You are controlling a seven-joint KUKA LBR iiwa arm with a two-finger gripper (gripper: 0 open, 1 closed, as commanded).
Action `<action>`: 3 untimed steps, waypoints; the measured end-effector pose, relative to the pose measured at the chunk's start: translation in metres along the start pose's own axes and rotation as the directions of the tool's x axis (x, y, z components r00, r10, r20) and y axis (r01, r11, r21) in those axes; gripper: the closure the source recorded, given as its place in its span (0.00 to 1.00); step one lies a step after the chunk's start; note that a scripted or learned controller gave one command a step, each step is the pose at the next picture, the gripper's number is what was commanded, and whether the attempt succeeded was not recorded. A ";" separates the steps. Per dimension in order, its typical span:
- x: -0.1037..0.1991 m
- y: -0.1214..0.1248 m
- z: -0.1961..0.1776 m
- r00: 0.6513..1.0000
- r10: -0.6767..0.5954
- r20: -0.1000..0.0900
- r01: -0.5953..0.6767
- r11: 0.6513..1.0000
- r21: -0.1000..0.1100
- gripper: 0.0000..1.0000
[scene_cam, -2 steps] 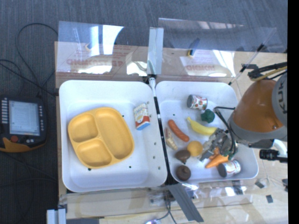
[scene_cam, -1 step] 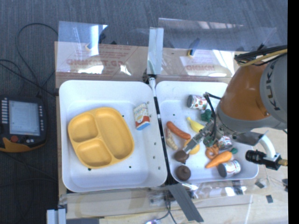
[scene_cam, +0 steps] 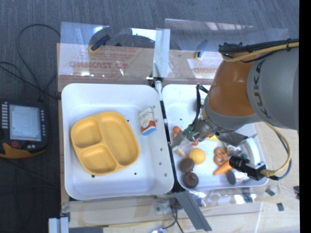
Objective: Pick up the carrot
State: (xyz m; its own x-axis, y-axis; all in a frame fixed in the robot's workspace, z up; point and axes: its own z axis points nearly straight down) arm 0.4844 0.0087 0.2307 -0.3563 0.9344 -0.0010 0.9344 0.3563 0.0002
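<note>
Lying in the right bin (scene_cam: pixel 181 97), near its front right corner: carrot (scene_cam: pixel 222 168), a smooth orange taper, long axis slanting from near-left to far-right, just right of a matte yellow ball (scene_cam: pixel 197 156). Hovering over the bin's left part, near the divider: gripper (scene_cam: pixel 187 136), well left of the carrot; cannot tell whether clenched or released. Resting in the left bin (scene_cam: pixel 112 191): glossy yellow tray (scene_cam: pixel 104 142) with three rounded compartments, beside a small carton (scene_cam: pixel 147 121).

A robotics lab; grey carpet (scene_cam: pixel 146 4), teach pendant (scene_cam: pixel 23 127) on cables, clear guard panels (scene_cam: pixel 112 52).
</note>
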 end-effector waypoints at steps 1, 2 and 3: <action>-0.076 0.020 -0.025 0.953 -0.302 0.003 0.302 0.953 0.001 1.00; -0.074 0.021 -0.025 0.952 -0.306 0.001 0.306 0.952 0.002 0.00; -0.103 -0.045 0.121 0.894 -0.449 -0.012 0.449 0.893 0.009 0.00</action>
State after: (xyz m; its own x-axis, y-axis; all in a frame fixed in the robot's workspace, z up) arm 0.4793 -0.1039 0.1099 -0.7378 0.6750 0.0113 0.6749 0.7379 -0.0091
